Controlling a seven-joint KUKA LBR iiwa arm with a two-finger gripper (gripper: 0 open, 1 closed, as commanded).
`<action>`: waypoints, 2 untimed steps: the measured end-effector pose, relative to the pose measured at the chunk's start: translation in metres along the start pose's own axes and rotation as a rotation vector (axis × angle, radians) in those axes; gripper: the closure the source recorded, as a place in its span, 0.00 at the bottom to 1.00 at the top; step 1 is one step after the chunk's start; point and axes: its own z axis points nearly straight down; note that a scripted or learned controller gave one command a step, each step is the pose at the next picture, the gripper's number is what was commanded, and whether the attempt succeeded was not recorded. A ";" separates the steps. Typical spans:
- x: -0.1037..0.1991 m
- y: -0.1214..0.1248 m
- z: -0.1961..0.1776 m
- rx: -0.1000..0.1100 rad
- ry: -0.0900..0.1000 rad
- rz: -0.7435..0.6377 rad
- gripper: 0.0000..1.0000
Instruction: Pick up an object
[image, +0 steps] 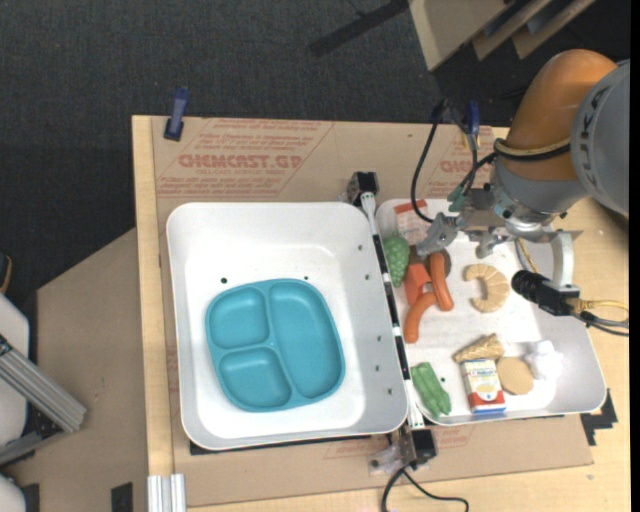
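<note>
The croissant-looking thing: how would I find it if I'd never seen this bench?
Look in the right-hand white bin, below the gripper. The croissant lies right of the orange sausages. It alone is tan, ridged and crescent-shaped.

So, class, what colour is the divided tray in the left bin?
Teal blue: the divided tray shows clearly in the camera view.

Tray (275, 345) in L bin (200, 240); food items in R bin (580, 385).
</note>
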 end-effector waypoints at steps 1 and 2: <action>-0.030 -0.087 0.104 0.005 -0.001 0.012 0.00; -0.043 0.006 0.099 -0.014 -0.007 0.005 0.00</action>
